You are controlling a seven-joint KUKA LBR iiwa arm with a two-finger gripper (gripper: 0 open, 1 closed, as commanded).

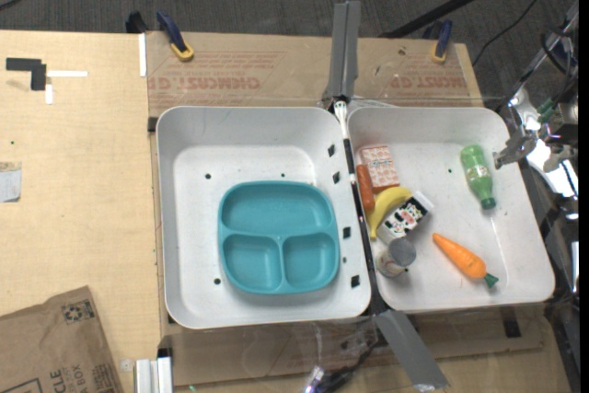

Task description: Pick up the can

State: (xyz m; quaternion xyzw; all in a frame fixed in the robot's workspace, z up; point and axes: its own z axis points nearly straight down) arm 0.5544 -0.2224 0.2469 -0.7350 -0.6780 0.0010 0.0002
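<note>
The bench (74, 198) is a pale wooden top with a sheet of printed cardboard (304, 74) clamped along its far side. Two shallow white bins sit on it side by side, their inner rims touching. The left bin (189, 152) holds a teal plate (278, 237) with three compartments, lying flat near the bin's middle. The right bin (442, 138) holds the smaller things.

The arm reaches in from the right edge, and the gripper (515, 152) sits at the far right rim of the right bin, just beside the green bottle (477, 176). It is too small and cluttered there to tell how far the jaws are apart, and nothing can be seen between them.

The green bottle lies on its side toward the bin's right wall. A reddish box (377, 166) lies near the bin's left wall, with a narrow orange item just beside it against the wall. A banana (386, 202) curves below the box, touching a small black and white carton (408, 214). A carrot (460, 257) lies apart, nearer the front right corner.

The can (398, 255) is a small grey cylinder, near the bin's front left, just below the banana and the carton, well apart from the gripper.
</note>
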